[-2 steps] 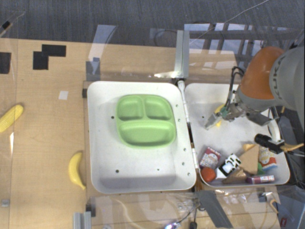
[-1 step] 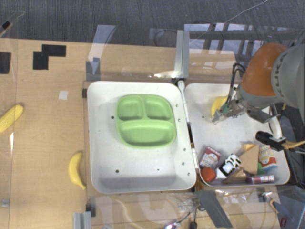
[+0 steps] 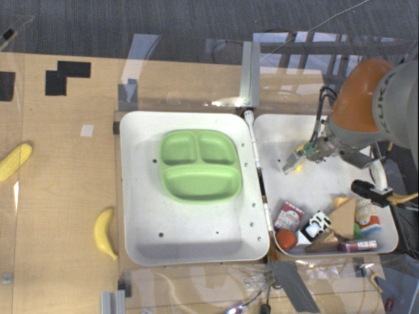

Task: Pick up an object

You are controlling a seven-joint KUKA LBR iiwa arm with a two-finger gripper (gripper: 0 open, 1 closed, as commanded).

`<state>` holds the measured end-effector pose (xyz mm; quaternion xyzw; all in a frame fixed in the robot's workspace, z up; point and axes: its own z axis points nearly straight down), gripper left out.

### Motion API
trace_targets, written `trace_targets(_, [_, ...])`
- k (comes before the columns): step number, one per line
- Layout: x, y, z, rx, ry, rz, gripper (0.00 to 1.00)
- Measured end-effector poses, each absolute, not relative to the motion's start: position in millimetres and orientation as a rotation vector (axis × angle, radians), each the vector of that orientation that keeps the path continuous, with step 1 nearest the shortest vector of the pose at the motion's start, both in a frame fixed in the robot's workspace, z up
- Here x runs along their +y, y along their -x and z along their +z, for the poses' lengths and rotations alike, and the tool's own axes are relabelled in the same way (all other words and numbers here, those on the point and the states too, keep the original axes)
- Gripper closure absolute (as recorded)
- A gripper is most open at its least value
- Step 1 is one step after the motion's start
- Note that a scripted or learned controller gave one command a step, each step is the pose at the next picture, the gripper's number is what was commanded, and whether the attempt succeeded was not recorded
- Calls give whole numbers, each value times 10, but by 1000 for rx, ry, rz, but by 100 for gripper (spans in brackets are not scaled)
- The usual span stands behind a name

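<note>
Hand [image 3: 298, 161] hovers at twelve o'clock in the right bin [image 3: 275, 133]; its grip state can't be told.

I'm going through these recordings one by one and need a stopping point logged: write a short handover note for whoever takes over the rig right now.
Gripper: low over the right bin, at its upper middle; whether it is open or shut cannot be told, and a small yellow piece lies by its tip.
Things: a heap along the right bin's near edge, with a red and white packet, a black and white cube and a dark red marker. The left bin holds a green divided plate.
Done: no pickup confirmed.
Left: grasp one item and lift it.
</note>
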<state>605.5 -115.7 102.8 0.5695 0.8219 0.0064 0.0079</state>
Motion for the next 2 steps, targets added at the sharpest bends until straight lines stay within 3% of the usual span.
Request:
trace_targets(1, [-1143,-6079,1151,2567,-1773,27,100])
trace_targets(2, [-1144,-6079,1151,2567,-1773,27,0])
